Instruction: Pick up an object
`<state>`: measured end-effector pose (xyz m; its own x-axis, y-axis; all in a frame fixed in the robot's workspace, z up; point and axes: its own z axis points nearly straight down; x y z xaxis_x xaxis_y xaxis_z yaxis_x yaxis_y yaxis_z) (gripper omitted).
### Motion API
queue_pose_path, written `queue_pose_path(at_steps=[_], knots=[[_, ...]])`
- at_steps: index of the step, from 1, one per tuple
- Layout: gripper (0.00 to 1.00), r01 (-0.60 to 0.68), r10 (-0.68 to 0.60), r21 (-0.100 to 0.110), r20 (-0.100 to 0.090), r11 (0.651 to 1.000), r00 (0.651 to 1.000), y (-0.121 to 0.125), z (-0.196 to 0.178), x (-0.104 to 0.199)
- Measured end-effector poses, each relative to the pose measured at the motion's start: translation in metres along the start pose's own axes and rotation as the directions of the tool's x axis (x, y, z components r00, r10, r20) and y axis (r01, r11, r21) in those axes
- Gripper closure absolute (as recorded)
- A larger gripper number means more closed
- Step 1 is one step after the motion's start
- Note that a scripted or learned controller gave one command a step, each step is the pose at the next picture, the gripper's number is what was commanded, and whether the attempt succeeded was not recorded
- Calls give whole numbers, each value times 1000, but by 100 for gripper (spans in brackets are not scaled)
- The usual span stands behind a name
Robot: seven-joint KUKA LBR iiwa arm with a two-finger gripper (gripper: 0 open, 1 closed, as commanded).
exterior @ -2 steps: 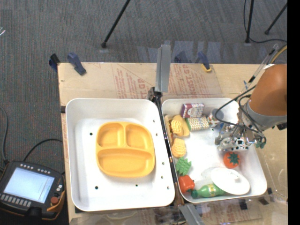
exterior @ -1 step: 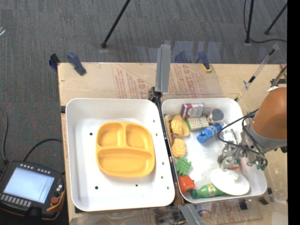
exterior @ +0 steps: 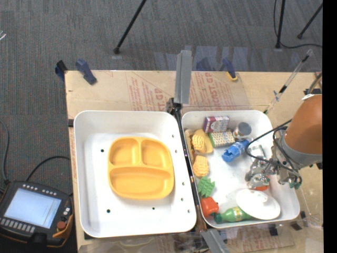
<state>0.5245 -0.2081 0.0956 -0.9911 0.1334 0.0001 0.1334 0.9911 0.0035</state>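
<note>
Nearest the camera, at the lower left, a handheld control pendant (exterior: 36,211) with a pale screen lay on the floor beside the counter (exterior: 131,91). Moving right, the left bin (exterior: 84,141) held a yellow divided tray (exterior: 141,167), lying flat near its middle. Past the divider between the two bins, the right bin (exterior: 263,117) was crowded: two yellow corn-like pieces (exterior: 201,141) sat against its left wall, one behind the other, with a green spiky toy (exterior: 206,185) and an orange-red piece (exterior: 209,206) closer to the front. Toward the back stood a small purple-and-white box (exterior: 216,123), a patterned block (exterior: 222,138) just in front of it, and a grey round object (exterior: 244,128) to its right. A blue toy (exterior: 234,151) lay tilted near the middle. At the front, a white plate (exterior: 257,203) rested partly over a green bottle (exterior: 234,214). My pincer (exterior: 259,177) hung low in the right part of this bin, just behind the plate, over a small red-and-white object (exterior: 258,183) that I could not make out clearly. I could not tell whether my pincer was released or clenched, nor whether anything was caught in it. My arm (exterior: 310,130) came in from the right, over the bin's edge.
</note>
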Motion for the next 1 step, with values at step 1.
queue_pose_path(at_steps=[1], knots=[[100,-306,306,2,2,952,952,2,-17,-42]])
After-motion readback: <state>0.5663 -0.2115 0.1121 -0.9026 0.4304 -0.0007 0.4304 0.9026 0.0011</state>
